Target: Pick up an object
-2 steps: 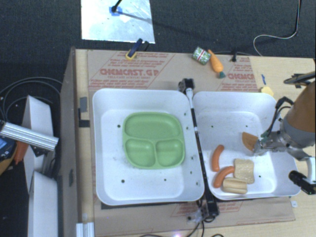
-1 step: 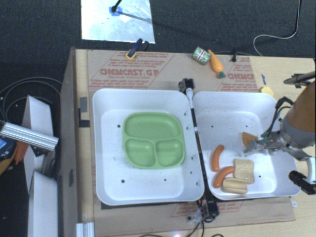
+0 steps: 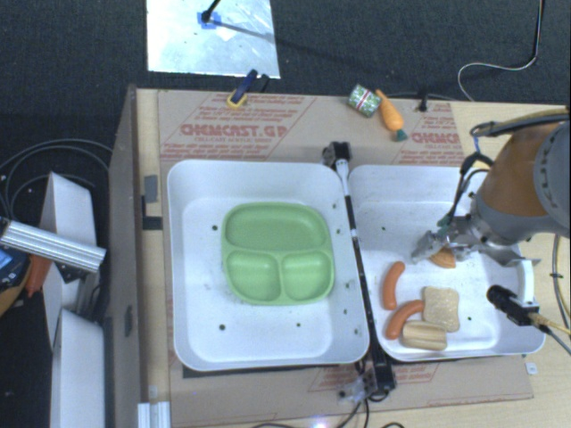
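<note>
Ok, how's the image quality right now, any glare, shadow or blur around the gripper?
Camera view: lighting is even and soft, with faint shadows under the gripper; the foil sheet at the top gives off bright glare; both white bins are near washed out but not clipped; the whole frame is slightly soft, so the orange item at the gripper is too blurred to identify.

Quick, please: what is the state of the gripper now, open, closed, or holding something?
Gripper: cannot be told; it is low in the right bin, right beside a small orange object.
</note>
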Tool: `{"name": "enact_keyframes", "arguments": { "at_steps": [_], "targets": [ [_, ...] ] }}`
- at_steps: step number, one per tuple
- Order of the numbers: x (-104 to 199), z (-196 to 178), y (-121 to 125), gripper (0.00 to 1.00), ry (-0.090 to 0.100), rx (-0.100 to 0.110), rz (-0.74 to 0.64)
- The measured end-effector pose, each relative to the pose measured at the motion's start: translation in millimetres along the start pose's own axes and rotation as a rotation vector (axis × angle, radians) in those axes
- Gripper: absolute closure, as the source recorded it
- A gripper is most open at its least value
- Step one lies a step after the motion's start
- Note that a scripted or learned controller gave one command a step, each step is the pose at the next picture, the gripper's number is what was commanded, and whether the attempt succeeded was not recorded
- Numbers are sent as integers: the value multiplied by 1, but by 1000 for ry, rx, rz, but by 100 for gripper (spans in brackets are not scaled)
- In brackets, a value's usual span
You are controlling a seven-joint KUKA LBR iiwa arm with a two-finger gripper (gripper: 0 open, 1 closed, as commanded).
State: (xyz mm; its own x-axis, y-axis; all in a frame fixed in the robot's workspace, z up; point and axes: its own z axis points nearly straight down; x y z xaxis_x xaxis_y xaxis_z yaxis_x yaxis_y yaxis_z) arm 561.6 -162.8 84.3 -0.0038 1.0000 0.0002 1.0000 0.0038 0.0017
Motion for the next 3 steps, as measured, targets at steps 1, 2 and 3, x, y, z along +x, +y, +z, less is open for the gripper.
{"name": "enact_keyframes", "arguments": {
  "at_steps": [1, 2, 3],
  "targets": [
    [0, -11, 1, 100, -1, -2, -2],
    [0, -11, 1, 0, -1, -2, -2],
    [27, 0, 93, 0, -1, -2, -1]
  ]
}}
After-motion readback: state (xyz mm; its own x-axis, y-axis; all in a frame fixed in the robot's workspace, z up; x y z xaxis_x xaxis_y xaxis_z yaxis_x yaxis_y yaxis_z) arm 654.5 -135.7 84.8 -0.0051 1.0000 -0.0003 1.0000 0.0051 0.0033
